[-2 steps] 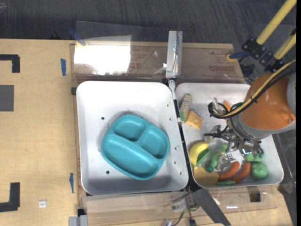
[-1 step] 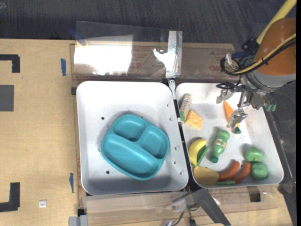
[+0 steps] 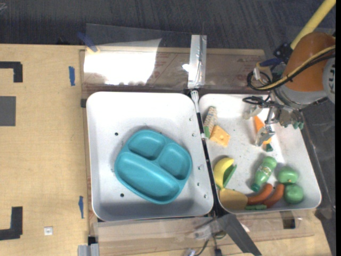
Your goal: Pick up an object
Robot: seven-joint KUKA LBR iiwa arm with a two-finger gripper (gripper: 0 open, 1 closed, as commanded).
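End effector [image 3: 265, 126] partly masking orange piece [image 3: 258, 123]

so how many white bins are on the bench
2. The left bin holds a teal divided plate; the right bin, touching it, holds toy food, and the gripper is over it.

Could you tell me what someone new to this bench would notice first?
Probably the teal divided plate lying alone in the left bin. Next, the toy food heaped in the right bin's near corner, and the claw hanging above that bin's far half.
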